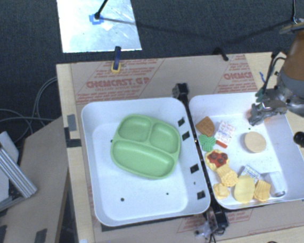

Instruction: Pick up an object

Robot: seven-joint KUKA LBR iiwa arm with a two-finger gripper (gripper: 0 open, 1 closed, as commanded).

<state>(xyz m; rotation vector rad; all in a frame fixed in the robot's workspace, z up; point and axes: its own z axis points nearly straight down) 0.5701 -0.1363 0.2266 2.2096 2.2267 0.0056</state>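
The right bin [287, 132] holds several toy foods: a round beige disc [255, 142], a brown bread-like piece [205, 125], a green ridged piece [208, 141], a white packet with red print [225, 133], a red and yellow pizza piece [217, 159], and yellow pieces [244, 188] near the front. My gripper [256, 114] hangs over the bin's back right part, just above and behind the beige disc. Nothing shows between its fingers.
The left bin [98, 150] carries a green divided plate [145, 145]. A black divider [194, 141] with clips runs between the bins. A silver wrapped item [249, 171] and a white cylinder [276, 180] lie at the right bin's front. Cables hang at the far right.
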